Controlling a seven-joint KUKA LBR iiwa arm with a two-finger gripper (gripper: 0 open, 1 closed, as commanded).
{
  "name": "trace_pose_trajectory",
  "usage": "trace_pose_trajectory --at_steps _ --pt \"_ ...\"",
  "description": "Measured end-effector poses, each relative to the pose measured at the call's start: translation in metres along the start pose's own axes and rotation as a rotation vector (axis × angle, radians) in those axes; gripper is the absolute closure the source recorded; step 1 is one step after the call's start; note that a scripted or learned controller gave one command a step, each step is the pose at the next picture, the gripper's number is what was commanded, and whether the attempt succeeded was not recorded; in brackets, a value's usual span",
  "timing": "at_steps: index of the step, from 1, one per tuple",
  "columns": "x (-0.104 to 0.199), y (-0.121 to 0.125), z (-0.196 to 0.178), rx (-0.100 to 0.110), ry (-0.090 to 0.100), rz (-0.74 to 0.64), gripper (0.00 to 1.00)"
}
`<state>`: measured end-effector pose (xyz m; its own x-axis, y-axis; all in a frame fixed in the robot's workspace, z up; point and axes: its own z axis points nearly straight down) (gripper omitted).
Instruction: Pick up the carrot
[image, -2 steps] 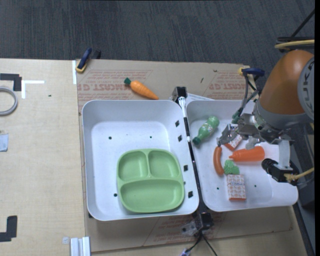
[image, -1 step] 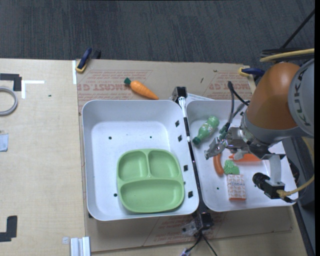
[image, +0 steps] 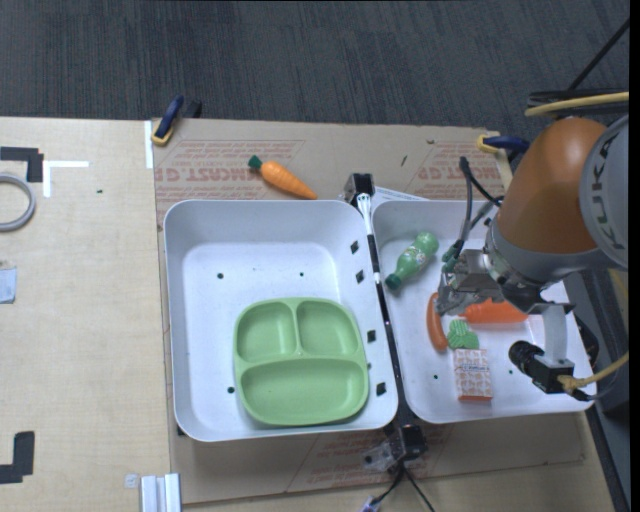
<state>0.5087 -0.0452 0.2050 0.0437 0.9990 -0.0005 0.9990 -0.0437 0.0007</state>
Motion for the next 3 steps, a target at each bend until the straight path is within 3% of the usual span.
trace_pose_trajectory --at_steps 1,2,3 --pt "-0.072 -0.027 -0.056 -0.002 -0.001 -0.137 1.00" --pt "-0.056 -0.027 0.111 -0.005 0.001 -0.025 1.00" --pt "-0.156 -0.023 -0.018 -0.002 -0.001 -0.285 1.00"
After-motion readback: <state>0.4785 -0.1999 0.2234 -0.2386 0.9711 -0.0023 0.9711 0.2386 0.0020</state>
